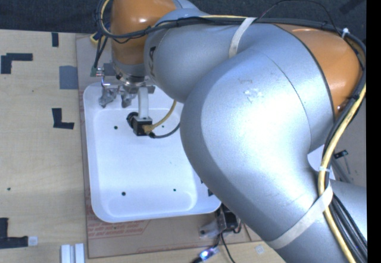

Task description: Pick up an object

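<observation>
My gripper (pixel 116 100) hangs over the far left corner of the left white bin (pixel 143 196), just under the orange wrist band (pixel 134 15). Two grey fingers (pixel 106 99) point down with a gap between them, and white bin floor shows through that gap, so the gripper is open with nothing held. A small black block (pixel 138 123) on a yellow cable hangs beside the fingers, low over the bin floor; it looks like part of the arm's fittings. The arm's big grey links (pixel 256 113) hide the right bin and the right side of the left bin.
The bin floor bears a few small dark dots (pixel 123 193). A tan bench (pixel 36 155) with black tape marks lies to the left. Cardboard (pixel 119 232) shows under the bin's near edge, and cables (pixel 217 238) run by its near right corner.
</observation>
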You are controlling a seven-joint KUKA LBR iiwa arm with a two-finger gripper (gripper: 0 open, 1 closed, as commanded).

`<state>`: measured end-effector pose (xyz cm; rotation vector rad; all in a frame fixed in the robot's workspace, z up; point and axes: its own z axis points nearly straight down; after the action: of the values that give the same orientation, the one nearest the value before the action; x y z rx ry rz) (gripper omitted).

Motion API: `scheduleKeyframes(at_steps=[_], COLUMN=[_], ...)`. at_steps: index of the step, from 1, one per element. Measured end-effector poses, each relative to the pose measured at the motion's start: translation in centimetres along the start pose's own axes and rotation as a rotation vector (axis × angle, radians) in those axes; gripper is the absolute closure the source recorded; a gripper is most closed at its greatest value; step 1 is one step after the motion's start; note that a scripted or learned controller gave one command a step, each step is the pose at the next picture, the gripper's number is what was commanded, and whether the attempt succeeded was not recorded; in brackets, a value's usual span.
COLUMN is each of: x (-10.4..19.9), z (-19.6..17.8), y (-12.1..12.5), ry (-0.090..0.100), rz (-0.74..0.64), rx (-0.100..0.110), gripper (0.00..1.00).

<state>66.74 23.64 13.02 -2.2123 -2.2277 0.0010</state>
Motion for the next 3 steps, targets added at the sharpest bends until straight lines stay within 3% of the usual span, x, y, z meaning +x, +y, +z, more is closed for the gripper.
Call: scheduleKeyframes(at_steps=[1, 2, 3], x=[-0.3, -0.2, -1.4], z=[-4.9, -9.6, 2.2], y=[-0.8, 0.1, -4.2], ry=[-0.001, -0.001, -0.008], rz=[0.004, 0.003, 0.006], rx=[0.0, -0.001, 0.016], gripper=[1.0, 1.0, 1.0])
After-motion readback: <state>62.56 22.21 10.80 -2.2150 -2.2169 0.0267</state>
